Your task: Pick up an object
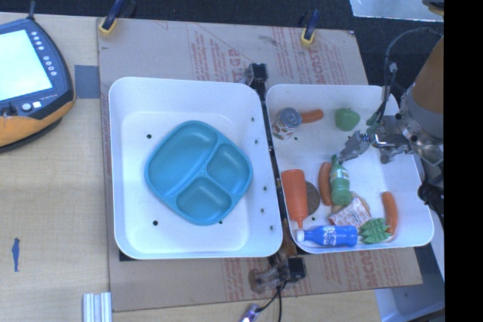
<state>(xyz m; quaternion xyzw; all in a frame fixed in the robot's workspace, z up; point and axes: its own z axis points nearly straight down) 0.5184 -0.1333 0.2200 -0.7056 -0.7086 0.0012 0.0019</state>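
Note:
My gripper (353, 148) hangs over the right bin (404, 170), just above and right of a green bottle (339, 182) that lies near the bin's middle. Nothing shows held in it. Beside the bottle lies an orange sausage (324, 182), and further left an orange block (293, 194) next to a brown disc (312, 198). Along the front wall are a blue and white bottle (329, 236), a snack packet (352, 212), a green leafy toy (375, 231) and an orange carrot (389, 210). At the back are a grey can (288, 118), a small carrot (310, 116) and a green lump (347, 118).
The left bin (128, 162) holds a blue divided plate (198, 172). A control tablet (26, 83) lies on the bench at the far left. Two clamps (113, 15) (308, 27) pin the cardboard at the back. The arm's body (426, 98) stands over the right bin's right side.

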